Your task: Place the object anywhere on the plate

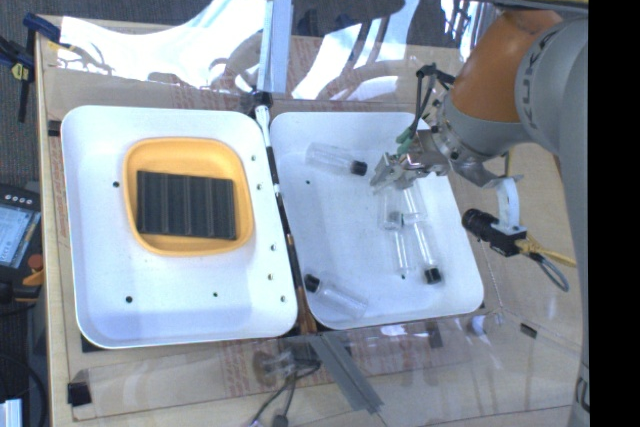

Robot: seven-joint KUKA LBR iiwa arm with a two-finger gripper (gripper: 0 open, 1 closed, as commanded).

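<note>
1. While the gripper (398, 167) is hovering over the right bin (300, 215), the nearest tube (412, 237) is lying just near of it, long axis running far to near.
2. Whether the gripper is grasping anything is something I cannot tell.
3. The tube is looking clear with a black cap.
4. The plate (187, 158) is sitting well left, in the left bin (90, 275).

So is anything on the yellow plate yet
No. The yellow plate bears just its dark ribbed centre; the clear tubes lie in the right bin.
</note>
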